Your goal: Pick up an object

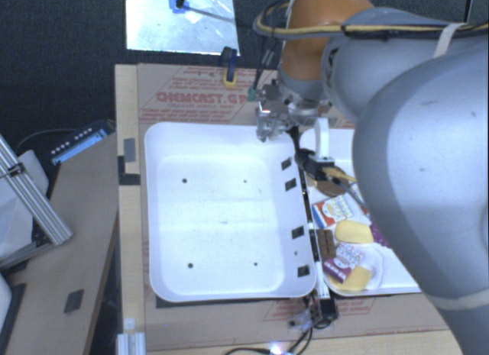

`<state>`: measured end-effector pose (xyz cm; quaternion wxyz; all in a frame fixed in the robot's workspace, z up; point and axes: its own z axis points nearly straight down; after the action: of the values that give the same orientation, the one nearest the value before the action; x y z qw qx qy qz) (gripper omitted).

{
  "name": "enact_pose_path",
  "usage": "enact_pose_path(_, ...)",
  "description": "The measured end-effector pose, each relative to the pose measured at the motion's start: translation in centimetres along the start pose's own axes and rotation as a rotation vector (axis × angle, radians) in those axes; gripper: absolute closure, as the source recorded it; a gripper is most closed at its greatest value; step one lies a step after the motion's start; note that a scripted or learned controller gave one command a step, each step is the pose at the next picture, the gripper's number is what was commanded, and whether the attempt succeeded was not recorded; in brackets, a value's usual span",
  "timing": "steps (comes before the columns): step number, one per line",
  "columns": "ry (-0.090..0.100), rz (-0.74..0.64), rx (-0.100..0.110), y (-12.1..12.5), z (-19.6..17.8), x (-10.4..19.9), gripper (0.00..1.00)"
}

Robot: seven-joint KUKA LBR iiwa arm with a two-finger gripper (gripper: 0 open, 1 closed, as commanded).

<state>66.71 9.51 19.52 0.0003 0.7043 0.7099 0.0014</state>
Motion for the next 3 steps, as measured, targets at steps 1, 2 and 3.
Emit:
enact_pose_path(1,0.000,0.001,0.001,-4.8,-2.5,3.5,1.00)
enact_pose_path(2,0.001,0.000,-0.003,-1.8,-3.1,9.4,1.00)
enact_pose_path(3,0.000,0.001,0.002,0.3,6.2,14.2,1.00)
